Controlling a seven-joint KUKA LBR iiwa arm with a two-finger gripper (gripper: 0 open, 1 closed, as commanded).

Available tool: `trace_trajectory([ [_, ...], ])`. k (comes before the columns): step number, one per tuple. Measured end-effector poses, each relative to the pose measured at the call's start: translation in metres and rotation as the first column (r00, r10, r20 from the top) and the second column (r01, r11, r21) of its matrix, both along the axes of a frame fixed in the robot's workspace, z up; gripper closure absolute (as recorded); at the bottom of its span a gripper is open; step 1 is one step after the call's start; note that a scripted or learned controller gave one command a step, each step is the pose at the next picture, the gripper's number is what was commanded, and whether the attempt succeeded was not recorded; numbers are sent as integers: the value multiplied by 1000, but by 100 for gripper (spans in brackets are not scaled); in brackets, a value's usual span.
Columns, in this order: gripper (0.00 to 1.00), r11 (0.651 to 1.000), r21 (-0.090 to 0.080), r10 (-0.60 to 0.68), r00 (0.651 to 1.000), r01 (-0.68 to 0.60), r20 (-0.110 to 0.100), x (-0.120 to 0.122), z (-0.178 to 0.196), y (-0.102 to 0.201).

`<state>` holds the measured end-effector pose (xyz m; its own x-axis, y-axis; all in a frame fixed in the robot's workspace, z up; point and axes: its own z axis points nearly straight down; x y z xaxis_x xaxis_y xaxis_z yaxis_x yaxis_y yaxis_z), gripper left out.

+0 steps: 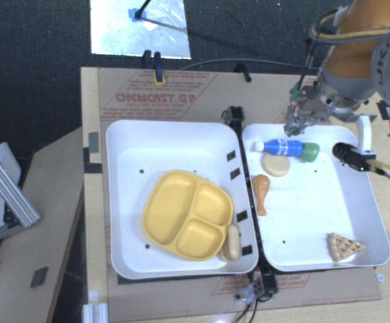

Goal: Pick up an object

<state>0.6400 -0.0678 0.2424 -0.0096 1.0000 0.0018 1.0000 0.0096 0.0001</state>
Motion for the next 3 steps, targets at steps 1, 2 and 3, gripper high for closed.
trace_trajectory([
  [1, 100, 1000, -1, -1, 1000, 1, 0, -10, -15, 50],
  [2, 100, 1000, 1, 1, 1000, -1, 1, -21, -8, 110],
  [3, 100, 1000, 1, 0, 1000, 0, -1, -42, -9, 157],
])
